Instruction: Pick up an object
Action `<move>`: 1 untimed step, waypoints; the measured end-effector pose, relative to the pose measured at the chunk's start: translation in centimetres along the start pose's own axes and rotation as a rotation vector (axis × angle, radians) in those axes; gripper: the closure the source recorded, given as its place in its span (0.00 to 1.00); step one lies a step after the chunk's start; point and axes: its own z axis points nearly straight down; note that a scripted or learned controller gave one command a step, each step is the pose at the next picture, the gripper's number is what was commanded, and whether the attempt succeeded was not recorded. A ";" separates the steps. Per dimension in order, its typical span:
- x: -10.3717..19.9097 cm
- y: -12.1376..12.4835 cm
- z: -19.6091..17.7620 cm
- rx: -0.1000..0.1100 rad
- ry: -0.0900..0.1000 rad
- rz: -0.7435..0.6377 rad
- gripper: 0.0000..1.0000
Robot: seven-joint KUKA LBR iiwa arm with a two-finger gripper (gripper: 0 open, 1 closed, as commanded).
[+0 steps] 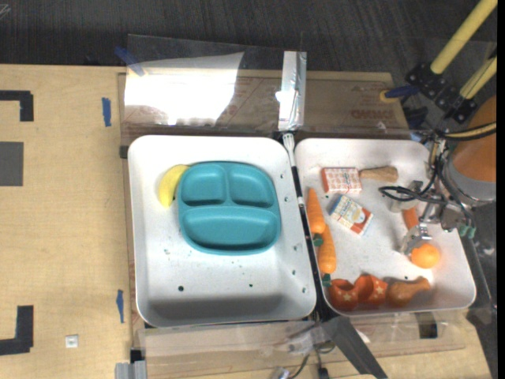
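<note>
Two white bins are seen side by side on the worktop (63, 212). A teal tray (229, 205) is laid in the left bin (213, 290), with a yellow banana (168, 183) tucked beside it. In the right bin (458, 287), the claw (417, 240) is lowered just above a small orange ball (425, 256). Whether it is spread or pinching cannot be told. A carrot (319, 231), two little cartons and red peppers (359, 289) are scattered nearby.
</note>
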 end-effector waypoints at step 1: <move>2.6 -0.3 0.0 -0.001 -0.001 0.130 0.00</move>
